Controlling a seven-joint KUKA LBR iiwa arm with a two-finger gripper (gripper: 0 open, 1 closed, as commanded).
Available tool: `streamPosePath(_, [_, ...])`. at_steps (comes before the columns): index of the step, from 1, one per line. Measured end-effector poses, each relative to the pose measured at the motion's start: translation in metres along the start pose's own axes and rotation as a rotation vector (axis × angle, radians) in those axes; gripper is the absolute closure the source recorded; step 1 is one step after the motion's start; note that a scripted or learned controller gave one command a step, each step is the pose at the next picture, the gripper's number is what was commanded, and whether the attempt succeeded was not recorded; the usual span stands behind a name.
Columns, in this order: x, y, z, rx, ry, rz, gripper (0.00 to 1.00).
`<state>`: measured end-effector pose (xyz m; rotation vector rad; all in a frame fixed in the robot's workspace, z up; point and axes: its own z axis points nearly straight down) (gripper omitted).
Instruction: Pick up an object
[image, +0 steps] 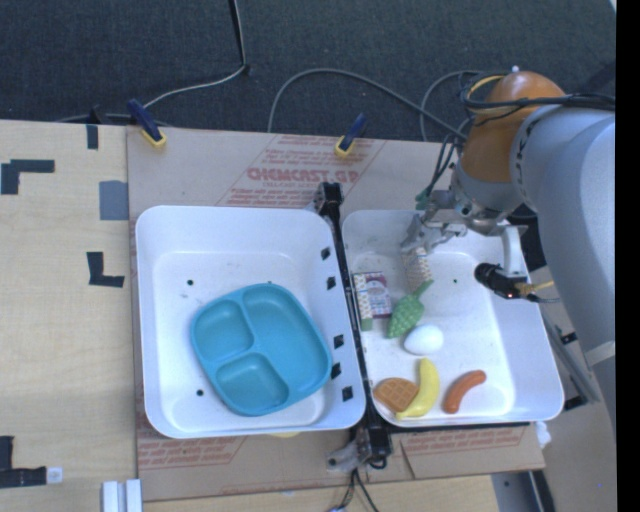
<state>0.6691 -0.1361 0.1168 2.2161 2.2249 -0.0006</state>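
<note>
Gripper (420, 262) is low over the rear of the right bin (530, 395), the arm coming in from the right with its orange band above the wrist. Whether it is spread or closed cannot be told at this slant; nothing shows gripped in it. Nearest thing: a green toy (407, 314), leaf- or tree-shaped, lying just beyond the tip on the side toward the front of the bin, its narrow end pointing back up at the gripper and nearly touching it. Its long axis runs roughly in line with the gripper's reach, rear to front with a slight lean to the left. Judgement: this is the likeliest pick, and the move turns on a short drop forward along that axis, with the closing direction set across the toy's width. Just left of the gripper, against the dividing wall, lies a small box (371, 296), long side running front to back. Further forward, past the green toy, sits a white egg (424, 340), touching or almost touching the toy's broad end. Well forward along the front wall: a waffle (394, 393), a banana (426, 388) overlapping it, and a sausage (463, 391) set apart to the right. Far left, in the other bin (160, 300), a blue divided plate (260, 347).
</note>
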Motion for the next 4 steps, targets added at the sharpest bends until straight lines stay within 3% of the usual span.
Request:
streamPosePath(1, [0.0, 0.0, 0.0, 0.0, 0.0, 0.0, 0.0])
streamPosePath(2, [0.01, 0.0, 0.031, 0.0, -0.001, 0.003, 0.0])
streamPosePath(3, [0.009, 0.0, 0.021, -0.001, -0.003, 0.002, 1.0])
streamPosePath(4, [0.067, -0.046, -0.074, 0.0, 0.002, 0.001, 1.0])
